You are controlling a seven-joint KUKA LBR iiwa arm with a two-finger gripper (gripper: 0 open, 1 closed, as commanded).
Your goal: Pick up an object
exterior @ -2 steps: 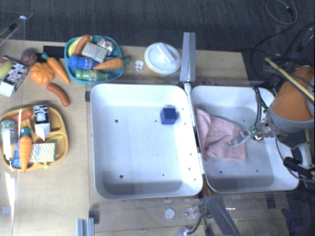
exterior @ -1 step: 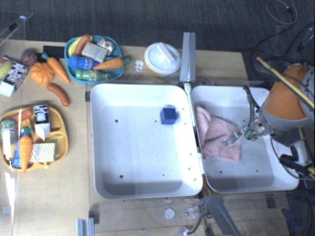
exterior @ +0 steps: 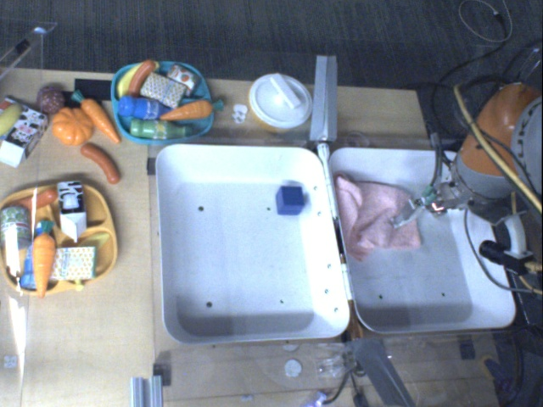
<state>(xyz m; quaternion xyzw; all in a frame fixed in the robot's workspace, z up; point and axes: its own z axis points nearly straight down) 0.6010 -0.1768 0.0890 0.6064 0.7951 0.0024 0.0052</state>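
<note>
In the camera view, two white bins sit side by side, and the divider [exterior: 323,100] between them serves as landmark. Right of it, in the right bin [exterior: 441,303], a crumpled pink cloth [exterior: 373,214] lies against the bin's left wall; the gripper [exterior: 407,213] is low over the cloth's right edge, at or touching the fabric, on the grey arm [exterior: 496,155] with its orange band; whether the pincer is apart or together cannot be told, as it is small and blurred. Left of the divider, in the left bin [exterior: 229,303], a small blue cube [exterior: 290,199] rests near the upper right corner. Just left of the divider's top stands a white lidded container [exterior: 280,100]; further left a blue bowl [exterior: 161,100] of toy food; far left a yellow tray [exterior: 59,240] with cartons and toy carrots; the printing on the packages is too small to read.
</note>
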